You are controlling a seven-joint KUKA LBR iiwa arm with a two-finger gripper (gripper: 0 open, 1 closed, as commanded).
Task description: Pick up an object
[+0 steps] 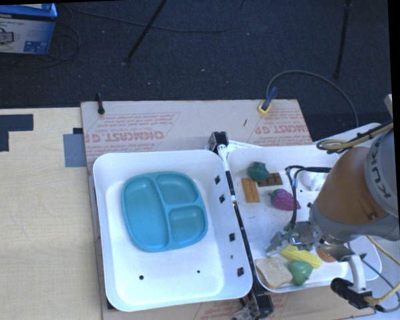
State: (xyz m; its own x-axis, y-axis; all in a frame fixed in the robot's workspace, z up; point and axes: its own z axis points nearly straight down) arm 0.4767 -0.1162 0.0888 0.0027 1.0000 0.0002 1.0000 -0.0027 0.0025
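Note:
The right bin (256, 216) holds several toy foods. A dark green piece (257, 170) lies at the back beside a brown block (273, 179). An orange-brown bar (250, 190) sits left of a purple piece (281, 199). At the front lie a slice of bread (275, 272), a yellow corn cob (300, 256) and a green piece (300, 272). My gripper (284, 240) is low in the right bin, just left of the corn and above the bread. The orange and grey arm (352, 195) covers the bin's right part.
The left bin (118, 260) holds a blue divided plate (164, 210). A black clip divider (233, 214) runs between the bins. Cardboard (151, 128) lies under both bins. Cables (346, 141) loop at the right; a blue box (19, 28) sits on the floor far left.

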